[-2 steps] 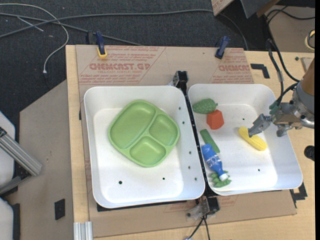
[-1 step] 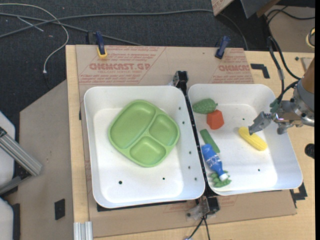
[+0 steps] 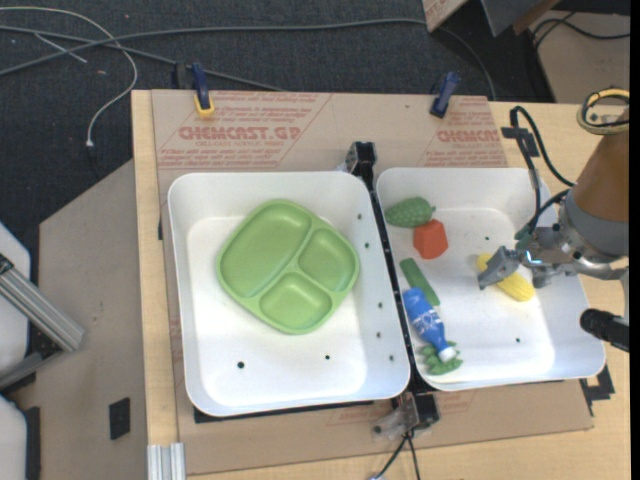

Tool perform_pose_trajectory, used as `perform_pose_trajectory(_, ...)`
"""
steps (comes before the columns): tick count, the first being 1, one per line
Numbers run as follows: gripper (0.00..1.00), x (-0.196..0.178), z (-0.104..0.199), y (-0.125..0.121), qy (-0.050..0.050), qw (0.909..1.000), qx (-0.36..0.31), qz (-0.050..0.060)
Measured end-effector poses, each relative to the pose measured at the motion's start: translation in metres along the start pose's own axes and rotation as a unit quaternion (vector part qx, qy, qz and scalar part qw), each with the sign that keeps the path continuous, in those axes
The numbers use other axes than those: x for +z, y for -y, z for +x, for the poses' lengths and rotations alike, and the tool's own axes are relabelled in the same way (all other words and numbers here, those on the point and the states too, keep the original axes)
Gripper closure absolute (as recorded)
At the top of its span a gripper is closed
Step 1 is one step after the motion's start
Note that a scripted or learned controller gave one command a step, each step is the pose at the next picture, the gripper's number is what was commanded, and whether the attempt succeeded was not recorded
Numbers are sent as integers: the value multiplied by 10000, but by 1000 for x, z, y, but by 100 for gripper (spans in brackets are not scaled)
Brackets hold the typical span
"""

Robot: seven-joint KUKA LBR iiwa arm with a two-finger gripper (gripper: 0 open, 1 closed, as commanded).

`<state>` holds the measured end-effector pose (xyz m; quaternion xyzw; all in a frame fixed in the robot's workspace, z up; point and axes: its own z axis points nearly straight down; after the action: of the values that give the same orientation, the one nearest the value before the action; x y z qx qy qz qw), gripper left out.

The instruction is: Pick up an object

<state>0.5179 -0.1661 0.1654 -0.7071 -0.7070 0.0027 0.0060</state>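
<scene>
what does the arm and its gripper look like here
The arm enters from the right edge as a thick rounded body, with an orange-brown section above a grey band near the wrist. The gripper is a small grey metal unit with a bluish glint in its middle, and thin black cables loop beside the arm.

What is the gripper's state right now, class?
Gripper: above the yellow object in the right bin; whether it is gripping cannot be told.

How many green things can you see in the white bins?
4: the divided plate in the left bin; the bumpy green toy, the green stick and a small leafy piece in the right bin. The arm might hide more.
</scene>
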Motion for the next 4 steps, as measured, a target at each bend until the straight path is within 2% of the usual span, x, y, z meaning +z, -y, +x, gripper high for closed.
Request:
perform_pose_trajectory(2,0,84,0,2,3,10000,1,-25)
perform_pose_trajectory(3,100,74,0,1,-3,10000,1,-29)
perform_pose_trajectory(4,100,32,7,-3,22,10000,-9,-60)
